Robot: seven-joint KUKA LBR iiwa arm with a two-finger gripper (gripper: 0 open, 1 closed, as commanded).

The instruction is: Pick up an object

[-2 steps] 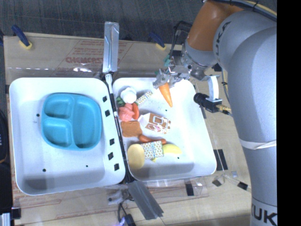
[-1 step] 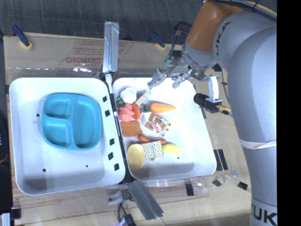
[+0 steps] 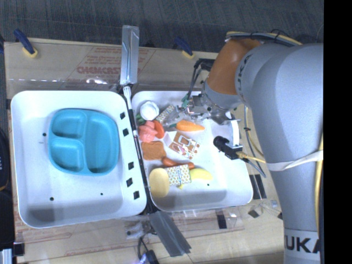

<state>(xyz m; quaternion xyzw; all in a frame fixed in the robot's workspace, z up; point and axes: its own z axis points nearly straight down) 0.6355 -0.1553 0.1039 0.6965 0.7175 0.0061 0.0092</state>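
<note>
The right bin holds a pile of small toy foods. An orange carrot-like piece lies near its far side, with a white round item and a silvery wrapper to its left. A red piece, a brown slab, a patterned card, a pale yellow round piece, a patterned block and a yellow lemon shape lie further forward. My gripper hangs at the bin's far side, just above the carrot piece; the wrist hides its tips.
The left bin carries a blue divided tray. A metal divider bar rises between the bins. The grey arm covers the right bin's right edge, and a black fitting with a cable sits there.
</note>
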